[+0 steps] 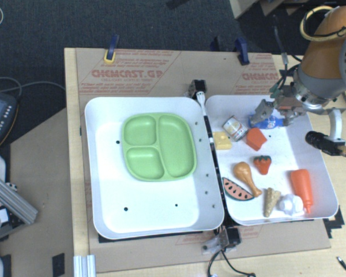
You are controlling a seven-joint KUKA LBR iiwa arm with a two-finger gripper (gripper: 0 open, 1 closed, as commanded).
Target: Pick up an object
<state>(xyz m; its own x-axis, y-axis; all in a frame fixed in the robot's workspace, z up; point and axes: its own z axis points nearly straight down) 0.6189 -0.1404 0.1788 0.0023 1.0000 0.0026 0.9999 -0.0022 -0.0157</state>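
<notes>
Claw: you see the claw [269,109] low over the far side of the right bin [323,178], reaching in from the right; whether it is apart or together you cannot tell from this slant.
Nearest thing: a blue object [264,121] lies directly under the claw, apparently touching it, but nothing shows it gripped.
Crowding: just beside it sit an orange-red block [255,138] and a small silver can [234,127], with a pale yellow piece [221,140] against the bin's inner wall.
Other choices: a strawberry [263,163], a drumstick [246,178], a watermelon slice [237,190], a cone [271,201] and a carrot [301,188] lie nearer you, well apart from the claw.
Left bin: the left bin [104,172] carries a green divided plate [160,146].
Risk, wrong grip: you could close on the edge of the blue object, and it would likely squirt sideways.
Risk, neighbours: the block and can are close enough that a descending finger may land on one and shove the cluster.
Risk, wall: the far rim is near; a push that way could pin the thing against it, or tip it onto the desk [161,68].
</notes>
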